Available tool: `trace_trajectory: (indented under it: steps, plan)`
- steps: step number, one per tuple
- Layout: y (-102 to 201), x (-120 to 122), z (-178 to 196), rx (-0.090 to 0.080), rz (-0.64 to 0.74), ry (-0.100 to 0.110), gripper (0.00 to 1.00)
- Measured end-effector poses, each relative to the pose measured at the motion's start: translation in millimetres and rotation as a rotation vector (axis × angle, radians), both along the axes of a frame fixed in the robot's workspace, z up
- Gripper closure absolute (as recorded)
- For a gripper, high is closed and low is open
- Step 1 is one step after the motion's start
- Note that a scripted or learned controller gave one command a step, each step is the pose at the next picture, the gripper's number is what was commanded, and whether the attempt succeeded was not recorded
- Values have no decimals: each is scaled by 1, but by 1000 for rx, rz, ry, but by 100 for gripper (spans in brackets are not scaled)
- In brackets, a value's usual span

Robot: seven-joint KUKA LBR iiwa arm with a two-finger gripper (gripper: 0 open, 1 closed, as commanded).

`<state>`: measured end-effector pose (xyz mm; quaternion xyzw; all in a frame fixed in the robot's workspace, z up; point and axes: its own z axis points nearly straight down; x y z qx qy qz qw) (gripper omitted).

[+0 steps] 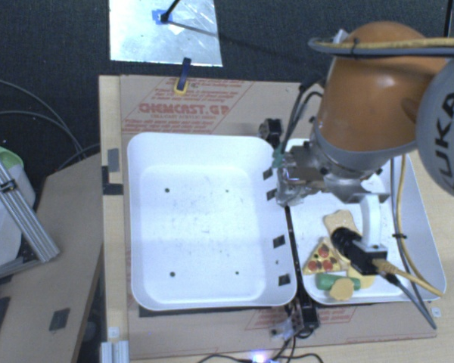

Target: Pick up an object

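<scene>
Two white bins: left bin [197, 225], right bin [425, 240]. Right bin's near-left corner has pizza slice [323, 257], green pc [328, 282] touching yellow pc [345, 289], tan pc [339, 221] behind. Gripper [290, 190] over bins' shared edge; open/closed can't tell.

Pale bench [110, 225], printed cardboard sheet [189, 108] on it, left bin [197, 225] and right bin [422, 229] side by side atop.

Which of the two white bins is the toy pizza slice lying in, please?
The right-hand bin in the view: the toy pizza slice lies flat on its floor near the dividing rim, beside a green piece.
</scene>
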<state>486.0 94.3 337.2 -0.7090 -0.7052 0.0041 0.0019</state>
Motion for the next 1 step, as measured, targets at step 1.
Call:
trace_trajectory:
  steps: [1]
  plan:
    - [33,10,189,10,12,-30,100]
